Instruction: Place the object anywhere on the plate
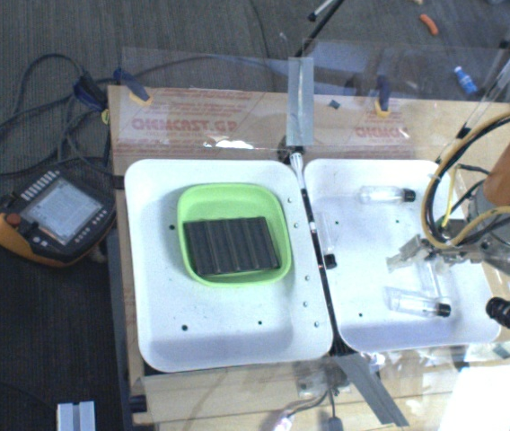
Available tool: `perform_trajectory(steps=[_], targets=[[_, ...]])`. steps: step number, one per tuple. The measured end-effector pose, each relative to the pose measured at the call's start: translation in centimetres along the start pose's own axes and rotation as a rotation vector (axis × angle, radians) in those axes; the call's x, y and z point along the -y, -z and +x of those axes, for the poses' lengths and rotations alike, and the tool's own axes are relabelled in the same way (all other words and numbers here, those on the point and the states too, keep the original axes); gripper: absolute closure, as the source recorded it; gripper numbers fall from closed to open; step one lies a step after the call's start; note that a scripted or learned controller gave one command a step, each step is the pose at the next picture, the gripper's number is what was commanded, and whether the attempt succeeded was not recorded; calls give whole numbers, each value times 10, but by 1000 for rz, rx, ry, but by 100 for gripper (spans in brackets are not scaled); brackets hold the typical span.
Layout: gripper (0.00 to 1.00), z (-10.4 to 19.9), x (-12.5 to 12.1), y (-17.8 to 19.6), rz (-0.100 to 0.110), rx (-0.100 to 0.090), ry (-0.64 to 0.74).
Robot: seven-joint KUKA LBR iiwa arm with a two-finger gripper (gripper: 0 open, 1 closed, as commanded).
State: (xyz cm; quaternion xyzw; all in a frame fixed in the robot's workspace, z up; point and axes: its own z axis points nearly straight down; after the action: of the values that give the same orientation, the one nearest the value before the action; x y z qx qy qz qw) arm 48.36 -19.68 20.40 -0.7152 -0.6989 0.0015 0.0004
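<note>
A green square plate (229, 206) sits in the left bin (152, 268). A dark grey ridged rectangular block (233, 247) lies flat on the plate's near half. My gripper (419, 265) hangs over the right bin (363, 241), far to the right of the plate. Its pale translucent fingers (404, 252) are spread open with nothing between them. A clear tube with a black cap (419, 305) lies just in front of the gripper, and a second clear tube (385, 194) lies at the back of the right bin.
Yellow and black cables (444, 196) loop down from the arm at the right edge. A handheld pendant (53, 218) rests on the floor at the left. A metal strip (313, 232) divides the two bins.
</note>
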Motion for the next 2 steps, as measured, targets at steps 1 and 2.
perform_trajectory(steps=[1,2], targets=[[0,0,0,0,0,0,0],[0,0,0,0,0,0,0]])
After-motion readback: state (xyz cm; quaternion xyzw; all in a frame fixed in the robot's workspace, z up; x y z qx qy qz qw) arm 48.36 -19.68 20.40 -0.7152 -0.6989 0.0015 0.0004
